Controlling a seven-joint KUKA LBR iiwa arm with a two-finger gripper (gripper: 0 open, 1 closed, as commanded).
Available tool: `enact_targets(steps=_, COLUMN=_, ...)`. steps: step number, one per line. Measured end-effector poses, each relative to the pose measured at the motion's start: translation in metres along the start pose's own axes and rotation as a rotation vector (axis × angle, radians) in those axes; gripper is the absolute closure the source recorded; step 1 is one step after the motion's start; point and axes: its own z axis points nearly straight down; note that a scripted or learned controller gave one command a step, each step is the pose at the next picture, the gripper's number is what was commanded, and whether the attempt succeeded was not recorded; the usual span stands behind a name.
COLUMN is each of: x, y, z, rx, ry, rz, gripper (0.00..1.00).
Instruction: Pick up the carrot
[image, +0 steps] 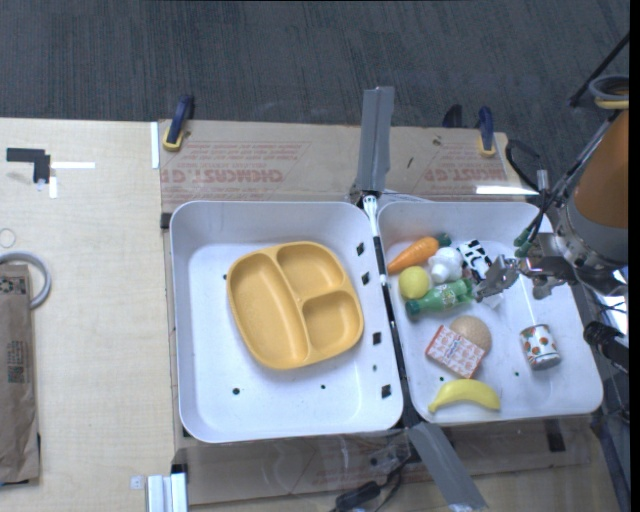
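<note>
Right-hand white bin: your two-finger gripper, opening unreadable, sits right of the tapered orange carrot, whose long axis slants up toward it.

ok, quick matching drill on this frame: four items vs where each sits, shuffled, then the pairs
Items:
1. carrot
2. banana
3. yellow divided plate
4. small can

Places:
A. near edge of the right bin
B. left bin
C. far-left part of the right bin, by the divider
D. right side of the right bin, below the gripper

Pairs: 1-C, 2-A, 3-B, 4-D
</note>
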Motion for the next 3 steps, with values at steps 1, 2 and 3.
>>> enact_targets(steps=1, x=-0.001, y=0.000, z=-0.008, rx=0.002, ry=-0.001, rz=0.001, gripper=1.00)
enact_targets(steps=2, x=0.000, y=0.000, z=-0.008, rx=0.002, ry=-0.001, rz=0.001, gripper=0.00)
enact_targets(steps=3, x=0.012, y=0.059, z=0.048, rx=-0.002, ry=-0.001, rz=-0.240, gripper=0.00)
